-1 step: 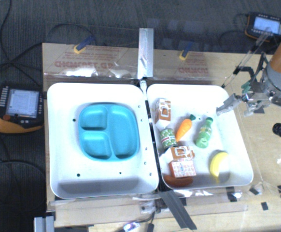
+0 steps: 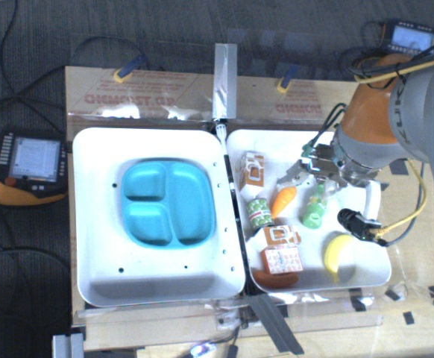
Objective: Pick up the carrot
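The carrot (image 2: 282, 200), small and orange with a green top, lies in the right bin (image 2: 366, 274) near its middle. My gripper (image 2: 307, 183) hangs just above and to the right of it, open, with one finger (image 2: 290, 174) reaching toward the carrot's upper end. Nothing is held between the fingers. A green bottle (image 2: 314, 212) lies right of the carrot, below the gripper.
The right bin also holds an orange-and-white carton (image 2: 253, 170), a green can (image 2: 259, 212), two small boxes (image 2: 280, 248) and a yellow lemon (image 2: 338, 253). A blue divided tray (image 2: 166, 202) sits in the left bin (image 2: 98, 274). The arm (image 2: 381, 125) covers the right bin's far right corner.
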You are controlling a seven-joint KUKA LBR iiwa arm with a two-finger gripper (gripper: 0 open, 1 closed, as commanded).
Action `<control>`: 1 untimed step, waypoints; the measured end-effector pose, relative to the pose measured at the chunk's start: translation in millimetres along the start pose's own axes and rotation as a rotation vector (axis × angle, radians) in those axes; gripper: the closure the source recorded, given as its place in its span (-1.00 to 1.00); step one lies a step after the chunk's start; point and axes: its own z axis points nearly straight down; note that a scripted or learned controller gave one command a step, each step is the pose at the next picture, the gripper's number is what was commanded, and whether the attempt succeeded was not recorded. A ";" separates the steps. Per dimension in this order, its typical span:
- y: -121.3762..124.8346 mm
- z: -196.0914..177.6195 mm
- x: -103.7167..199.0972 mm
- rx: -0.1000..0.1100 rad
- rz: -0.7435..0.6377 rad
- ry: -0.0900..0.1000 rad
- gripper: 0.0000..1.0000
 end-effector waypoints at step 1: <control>29.6 81.4 0.5 -0.003 0.001 -0.005 -1.00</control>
